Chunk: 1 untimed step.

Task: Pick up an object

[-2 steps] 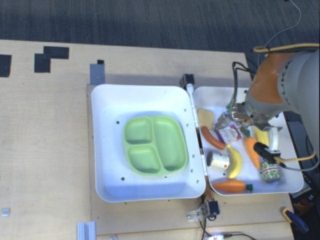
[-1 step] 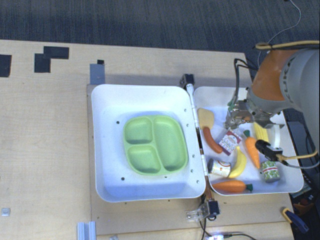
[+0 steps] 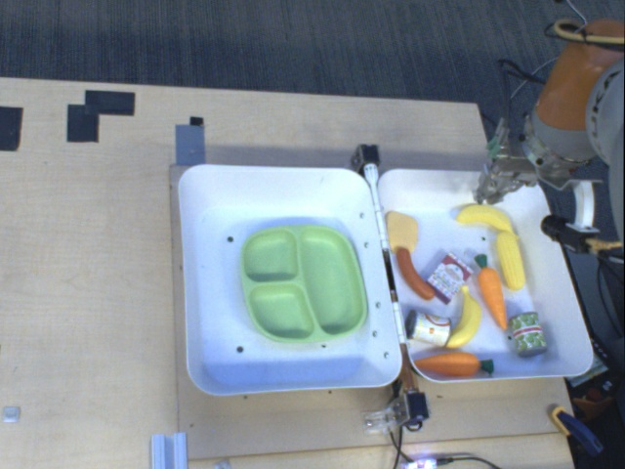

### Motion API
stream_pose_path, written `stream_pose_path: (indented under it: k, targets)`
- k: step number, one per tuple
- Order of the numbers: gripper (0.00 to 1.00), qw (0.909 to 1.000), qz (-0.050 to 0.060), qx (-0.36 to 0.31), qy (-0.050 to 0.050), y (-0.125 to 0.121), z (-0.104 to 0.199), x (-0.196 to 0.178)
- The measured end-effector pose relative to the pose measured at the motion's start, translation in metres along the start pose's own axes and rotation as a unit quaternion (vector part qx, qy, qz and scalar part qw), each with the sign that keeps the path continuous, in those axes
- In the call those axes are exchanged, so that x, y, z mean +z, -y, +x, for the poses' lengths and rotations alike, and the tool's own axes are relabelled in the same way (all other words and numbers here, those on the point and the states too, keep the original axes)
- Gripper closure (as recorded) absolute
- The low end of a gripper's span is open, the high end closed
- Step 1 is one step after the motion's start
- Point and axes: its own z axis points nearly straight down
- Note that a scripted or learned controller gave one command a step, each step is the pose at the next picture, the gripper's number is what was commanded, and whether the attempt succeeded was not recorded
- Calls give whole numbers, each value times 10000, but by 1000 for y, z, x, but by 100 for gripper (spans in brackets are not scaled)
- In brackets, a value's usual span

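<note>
The gripper (image 3: 495,186) hangs over the far right corner of the right bin (image 3: 566,291), just above a banana (image 3: 485,217); I cannot tell its state. An ear of corn (image 3: 509,259) and a carrot (image 3: 492,297) lie near the right edge. The left bin (image 3: 210,262) holds a green tray (image 3: 303,281).

The arm (image 3: 586,106) reaches in from the right, its orange band uppermost and the grey wrist below it angled down and to the left. The gripper (image 3: 493,186) hangs at the far right corner of the right-hand bin (image 3: 576,350), pointing downward, just above the floor there. Its metal tips look close together.
</note>
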Motion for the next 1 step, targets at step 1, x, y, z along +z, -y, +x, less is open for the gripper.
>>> stream_pose_path:
  k: [1]
  targets:
    - [0,10000,11,-3,-6,0,1,1]
